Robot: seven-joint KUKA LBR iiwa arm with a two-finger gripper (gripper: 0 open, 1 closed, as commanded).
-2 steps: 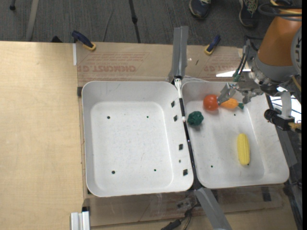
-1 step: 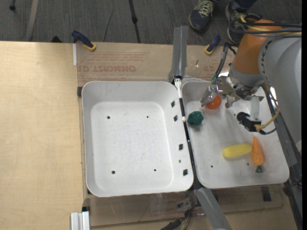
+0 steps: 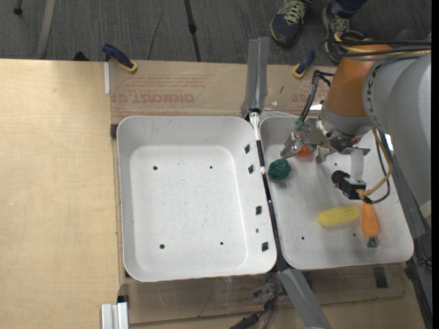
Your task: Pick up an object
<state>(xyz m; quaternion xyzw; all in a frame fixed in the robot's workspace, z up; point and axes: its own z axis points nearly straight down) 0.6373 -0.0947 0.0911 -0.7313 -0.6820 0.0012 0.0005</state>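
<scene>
Seen from the fixed camera above, two shallow white bins are set side by side on a pale wooden table, over a sheet of brown cardboard. The left bin is shown with only a few small dark holes in its floor. The right bin carries the objects: a dark green lumpy object lies near its left wall, toward the far end; a yellow corn cob lies nearer and to the right; an orange carrot with a green tip is placed just beside the corn, at its right end. A small red-orange object is seen at the far end of the bin, right under the gripper and partly hidden by it. The grey arm, with its orange band, is reached in from the right, and the gripper is held low over the far part of the right bin, close to the red-orange object and just to the right of the green one. Whether the fingers are spread or closed cannot be told, since they are masked by the wrist hardware and cables. Two blue and yellow clamps are fixed at the far edge of the cardboard, and a person's shoes are seen on the floor beyond.
</scene>
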